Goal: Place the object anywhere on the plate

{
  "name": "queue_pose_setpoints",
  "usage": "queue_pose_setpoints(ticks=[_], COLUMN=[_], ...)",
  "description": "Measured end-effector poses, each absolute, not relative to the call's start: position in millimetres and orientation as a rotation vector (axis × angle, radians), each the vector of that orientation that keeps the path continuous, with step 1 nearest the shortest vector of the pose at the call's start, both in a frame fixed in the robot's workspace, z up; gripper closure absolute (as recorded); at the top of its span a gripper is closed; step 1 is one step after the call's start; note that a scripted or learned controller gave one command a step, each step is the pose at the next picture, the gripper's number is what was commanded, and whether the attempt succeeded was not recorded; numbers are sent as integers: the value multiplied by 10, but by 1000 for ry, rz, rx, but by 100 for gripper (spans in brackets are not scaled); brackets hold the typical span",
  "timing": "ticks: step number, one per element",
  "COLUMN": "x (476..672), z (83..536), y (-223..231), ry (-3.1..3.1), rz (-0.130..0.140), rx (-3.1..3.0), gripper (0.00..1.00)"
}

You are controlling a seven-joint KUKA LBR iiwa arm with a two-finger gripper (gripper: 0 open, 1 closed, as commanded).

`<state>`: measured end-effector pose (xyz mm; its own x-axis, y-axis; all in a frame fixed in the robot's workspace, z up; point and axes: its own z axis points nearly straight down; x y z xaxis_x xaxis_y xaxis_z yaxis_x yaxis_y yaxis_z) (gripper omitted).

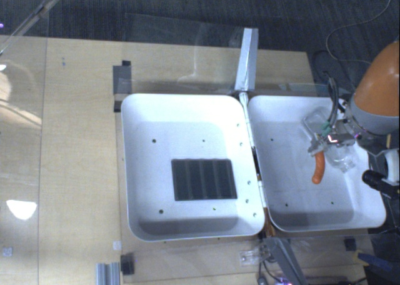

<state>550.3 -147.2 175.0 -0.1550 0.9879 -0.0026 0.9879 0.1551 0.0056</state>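
From my seat I see the claw [329, 143] hanging over the right bin [281, 209], at about three o'clock in the view, its translucent fingers pointing down toward the bin floor. An orange sausage-shaped object [319, 169] hangs or lies just below it, at the claw's six o'clock, its upper end reaching up to the fingers. I cannot tell whether the claw is open or closed on it; the fingers are too pale and blurred against the white bin.

The grey arm with its orange band [381, 87] comes in at the claw's two o'clock, from the right edge.

The object sits in the right half of the right bin, well apart from the dark ribbed plate [204, 179], which lies flat in the left bin [144, 152] at the claw's nine o'clock, slightly lower in the view. The two bins stand touching side by side on the wooden bench [69, 152].
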Motion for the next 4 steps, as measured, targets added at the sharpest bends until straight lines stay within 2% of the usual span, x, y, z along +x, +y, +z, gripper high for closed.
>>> queue_pose_setpoints(ticks=[1, 2, 3, 4], x=[5880, 5895, 5629, 5689], z=[2834, 2940, 2711, 2365], y=[-716, -704, 23, 554], ry=[2408, 2413, 2432, 2545], rz=[7, 10, 4, 4], rx=[2008, 1994, 1985, 1837], gripper=[100, 100, 100, 100])
